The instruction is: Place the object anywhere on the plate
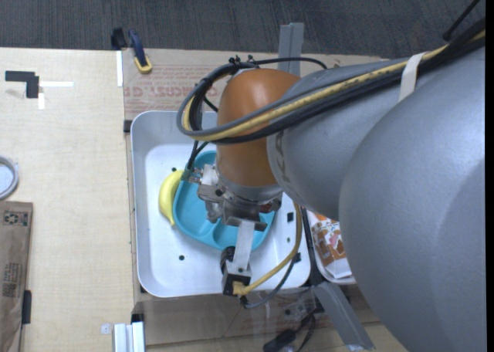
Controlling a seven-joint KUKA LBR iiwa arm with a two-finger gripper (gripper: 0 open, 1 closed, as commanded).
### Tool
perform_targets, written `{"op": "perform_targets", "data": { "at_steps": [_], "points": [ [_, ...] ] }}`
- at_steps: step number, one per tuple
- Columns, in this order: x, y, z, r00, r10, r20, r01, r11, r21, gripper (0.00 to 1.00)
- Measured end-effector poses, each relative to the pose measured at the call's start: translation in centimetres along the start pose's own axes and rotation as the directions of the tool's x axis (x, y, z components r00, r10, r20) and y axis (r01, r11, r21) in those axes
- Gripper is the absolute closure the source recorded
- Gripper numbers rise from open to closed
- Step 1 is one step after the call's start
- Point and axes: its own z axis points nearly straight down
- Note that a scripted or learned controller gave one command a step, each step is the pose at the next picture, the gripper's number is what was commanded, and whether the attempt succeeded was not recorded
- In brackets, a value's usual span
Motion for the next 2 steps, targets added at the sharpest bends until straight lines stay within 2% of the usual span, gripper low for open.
{"op": "perform_targets", "data": {
  "at_steps": [1, 2],
  "points": [
    [0.0, 0.0, 0.0, 1.000, 0.001, 0.000, -0.001, 1.000, 0.000, 0.00],
    [1.3, -0.3, 4.1, 1.000, 0.014, 0.001, -0.014, 1.000, 0.001, 0.00]
  ]
}}
